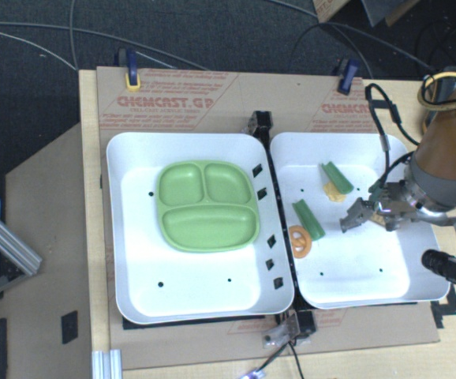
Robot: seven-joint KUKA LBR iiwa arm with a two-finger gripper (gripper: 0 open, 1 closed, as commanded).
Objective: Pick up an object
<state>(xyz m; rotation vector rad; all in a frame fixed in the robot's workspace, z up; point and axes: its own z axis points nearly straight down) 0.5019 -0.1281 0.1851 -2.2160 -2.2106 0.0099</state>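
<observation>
In the right bin (pixel 354 279) lie three small objects. A green stick-shaped piece (pixel 308 219) rests near the bin's left side. Just below it sits an orange pretzel-like ring (pixel 300 240). Farther back is a green and yellow piece (pixel 338 181). My gripper (pixel 357 214) hangs over the right bin's middle, to the right of the green stick and apart from it. Its fingers stand spread with nothing between them.
The left bin (pixel 133 279) holds a light green divided plate (pixel 208 206). A black divider with clips (pixel 269 212) runs between the bins. Cables (pixel 382 125) trail over the right bin's back edge. The arm's orange band (pixel 449 136) is at the right.
</observation>
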